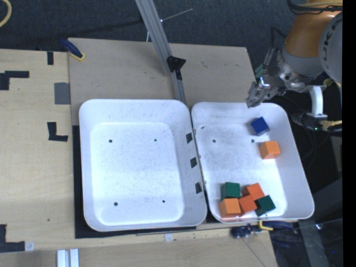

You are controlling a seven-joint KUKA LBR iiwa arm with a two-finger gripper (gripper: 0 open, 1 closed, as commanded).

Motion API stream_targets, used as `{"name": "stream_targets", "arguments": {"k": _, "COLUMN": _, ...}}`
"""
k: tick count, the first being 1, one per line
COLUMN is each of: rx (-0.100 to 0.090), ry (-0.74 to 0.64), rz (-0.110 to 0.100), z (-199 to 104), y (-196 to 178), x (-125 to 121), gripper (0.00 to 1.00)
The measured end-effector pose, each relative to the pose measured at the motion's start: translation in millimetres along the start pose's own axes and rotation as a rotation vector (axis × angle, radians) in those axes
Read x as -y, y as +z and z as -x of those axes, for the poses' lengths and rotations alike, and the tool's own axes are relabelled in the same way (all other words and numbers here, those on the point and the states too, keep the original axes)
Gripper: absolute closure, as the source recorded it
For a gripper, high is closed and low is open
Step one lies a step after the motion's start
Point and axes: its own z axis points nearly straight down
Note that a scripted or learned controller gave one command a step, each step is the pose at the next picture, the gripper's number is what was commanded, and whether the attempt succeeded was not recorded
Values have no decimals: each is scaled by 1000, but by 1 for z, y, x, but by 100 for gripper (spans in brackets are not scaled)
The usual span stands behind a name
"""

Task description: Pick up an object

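My gripper [255, 98] hangs over the far rim of the right bin [211, 160], just up and left of a blue cube [259, 125]. Nothing shows between its fingers. An orange cube [270, 149] lies a little nearer, below the blue one. At the bin's near edge sits a cluster: a green block [231, 190], an orange block [230, 206], another orange block [255, 192] and a dark green block [265, 204].
The left bin [136, 160] stands beside the right one. A slanted metal pole [158, 29] crosses the bench behind the bins. Cables [317, 121] hang at the right by the arm.
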Motion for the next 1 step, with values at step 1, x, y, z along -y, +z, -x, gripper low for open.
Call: {"name": "stream_targets", "arguments": {"k": 1, "rx": -1, "ry": -1, "rz": -2, "z": -61, "y": -7, "x": -2, "gripper": 100}}
